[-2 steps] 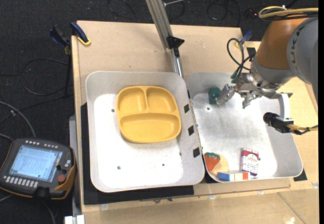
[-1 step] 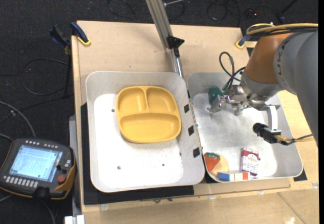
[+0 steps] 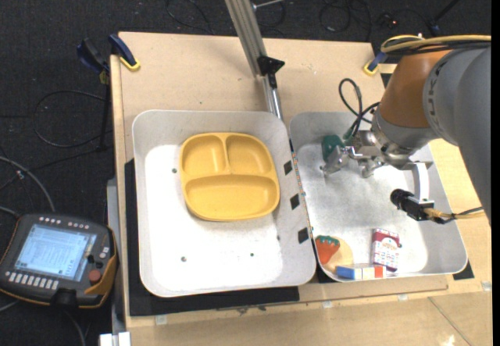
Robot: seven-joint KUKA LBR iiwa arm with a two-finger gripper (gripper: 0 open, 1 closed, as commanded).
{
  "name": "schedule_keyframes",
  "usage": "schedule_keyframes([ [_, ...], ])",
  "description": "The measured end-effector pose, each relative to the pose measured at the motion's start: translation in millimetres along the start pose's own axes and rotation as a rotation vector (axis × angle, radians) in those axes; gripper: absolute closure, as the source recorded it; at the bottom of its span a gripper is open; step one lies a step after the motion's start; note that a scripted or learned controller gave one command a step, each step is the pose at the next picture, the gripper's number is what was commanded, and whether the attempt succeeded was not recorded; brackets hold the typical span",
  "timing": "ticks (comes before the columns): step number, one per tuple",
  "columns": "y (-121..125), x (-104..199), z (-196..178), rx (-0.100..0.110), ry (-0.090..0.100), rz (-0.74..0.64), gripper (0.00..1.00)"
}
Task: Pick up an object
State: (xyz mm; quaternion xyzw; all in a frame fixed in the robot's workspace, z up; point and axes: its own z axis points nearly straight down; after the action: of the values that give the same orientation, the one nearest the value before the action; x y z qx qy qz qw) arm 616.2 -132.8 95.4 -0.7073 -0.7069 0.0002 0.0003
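- White plastic makes up both bins: the left bin [image 3: 156, 258] carries a yellow divided plate [image 3: 230, 176], and the right bin [image 3: 445, 258] holds the loose items we might pick.
- We see the claw [image 3: 344, 157] low over the upper left part of the right bin, hanging from the grey arm [image 3: 461, 94] with its orange band [image 3: 410, 94].
- We cannot tell whether the claw is open or closed; a small teal thing [image 3: 333, 143] sits right at its tip, and we cannot say whether that is a held object or part of the tool.
- The clear candidates lie along the near edge of the right bin: an orange-and-green toy [image 3: 328, 247], a small red-and-white carton [image 3: 386, 247], and a flat blue-and-white piece [image 3: 361, 272] just beside them.
- The relation that matters: these objects lie toward the camera from the claw, well apart from it, with bare bin floor between.
- The carton's long axis appears to run roughly up and down in the view, so we judge a grip across its short sides would suit.
- The worktop [image 3: 195, 71] beyond the bins is bare board.
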Motion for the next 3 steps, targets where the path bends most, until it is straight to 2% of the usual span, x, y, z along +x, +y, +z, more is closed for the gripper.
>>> schedule_keyframes([
  [1,0.6,0.2,-10.5,-0.003,0.0,0.0,1.0],
  [2,6.3,2.0,-74.0,-0.008,-0.002,-0.003,1.0],
  [3,0.2,-3.2,-122.1,-0.007,-0.002,0.0,1.0],
])
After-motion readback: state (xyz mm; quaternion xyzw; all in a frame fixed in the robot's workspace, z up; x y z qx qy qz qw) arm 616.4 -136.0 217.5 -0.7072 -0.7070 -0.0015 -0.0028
